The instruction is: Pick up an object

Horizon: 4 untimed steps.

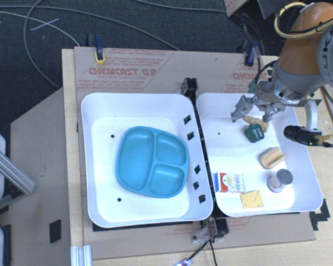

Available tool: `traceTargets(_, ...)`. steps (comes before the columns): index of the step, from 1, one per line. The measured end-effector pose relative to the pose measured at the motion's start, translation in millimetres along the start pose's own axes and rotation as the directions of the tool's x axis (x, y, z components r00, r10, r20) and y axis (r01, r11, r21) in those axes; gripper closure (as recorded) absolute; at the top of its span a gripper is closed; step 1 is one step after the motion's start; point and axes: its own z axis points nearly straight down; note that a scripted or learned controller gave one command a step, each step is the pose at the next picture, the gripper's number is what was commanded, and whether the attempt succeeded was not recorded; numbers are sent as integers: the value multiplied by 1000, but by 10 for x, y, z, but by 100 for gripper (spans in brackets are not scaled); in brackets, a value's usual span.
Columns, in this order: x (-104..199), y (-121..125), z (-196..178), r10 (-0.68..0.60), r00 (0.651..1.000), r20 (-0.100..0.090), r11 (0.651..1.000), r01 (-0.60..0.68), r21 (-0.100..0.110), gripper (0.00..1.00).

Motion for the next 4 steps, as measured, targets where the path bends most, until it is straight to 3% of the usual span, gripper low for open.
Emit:
traceTargets(1, 1, 29, -75, -3, 1000, 1, 1000, 3, -14, 0)
traceTargets(3, -7, 113, 1006, -3, 1000, 0, 1000, 3, -6, 0)
traceTargets(4, 0, 112, 1165, -3, 1000, 1, 1000, 3, -10, 0)
